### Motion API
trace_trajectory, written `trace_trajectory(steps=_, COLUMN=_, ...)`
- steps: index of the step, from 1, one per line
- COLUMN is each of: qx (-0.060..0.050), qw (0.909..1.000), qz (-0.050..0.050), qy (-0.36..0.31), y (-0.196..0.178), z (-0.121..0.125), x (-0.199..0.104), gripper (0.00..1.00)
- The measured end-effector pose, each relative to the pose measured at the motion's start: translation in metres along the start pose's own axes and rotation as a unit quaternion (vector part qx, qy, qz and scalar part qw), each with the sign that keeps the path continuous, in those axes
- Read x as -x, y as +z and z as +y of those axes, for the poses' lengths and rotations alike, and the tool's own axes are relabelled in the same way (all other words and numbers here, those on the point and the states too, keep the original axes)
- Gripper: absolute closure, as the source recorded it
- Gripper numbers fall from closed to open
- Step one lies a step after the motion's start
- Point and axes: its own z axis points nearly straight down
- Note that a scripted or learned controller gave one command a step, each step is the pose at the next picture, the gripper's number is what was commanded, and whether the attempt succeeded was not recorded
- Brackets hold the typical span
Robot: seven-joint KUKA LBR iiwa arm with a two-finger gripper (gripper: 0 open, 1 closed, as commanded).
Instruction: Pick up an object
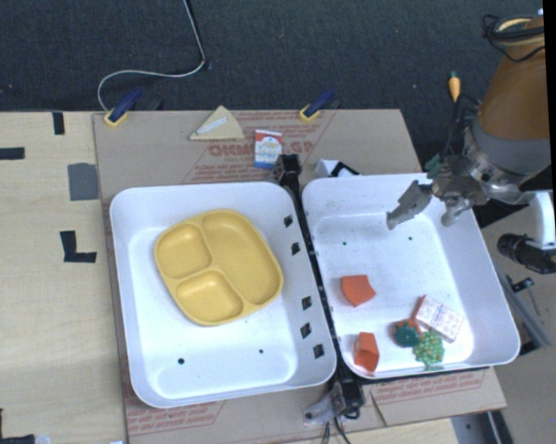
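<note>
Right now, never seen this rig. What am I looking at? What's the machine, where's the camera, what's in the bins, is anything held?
A single camera fixed above the bench looks down at a slant on two shallow white bins. The machine is a robot arm, grey with an orange band, reaching in from the right. Its two-finger gripper hangs over the far part of the right bin, fingers spread, nothing between them. The left bin holds a yellow divided plate. The right bin holds two orange blocks, a small white-and-pink box and a green toy in its near corner.
</note>
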Motion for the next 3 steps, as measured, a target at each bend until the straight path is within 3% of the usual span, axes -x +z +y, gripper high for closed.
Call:
trace_trajectory(steps=1, qx=-0.001, qw=1.0, qz=0.0, qy=0.0, y=0.118, z=0.005, x=-0.034, gripper=0.0)
trace_trajectory(steps=2, qx=0.001, qw=1.0, qz=0.0, qy=0.0, y=0.188, z=-0.026, x=-0.034, gripper=0.0)
trace_trajectory(steps=3, qx=0.003, qw=1.0, qz=-0.001, qy=0.001, y=0.178, z=-0.025, x=-0.033, gripper=1.0)
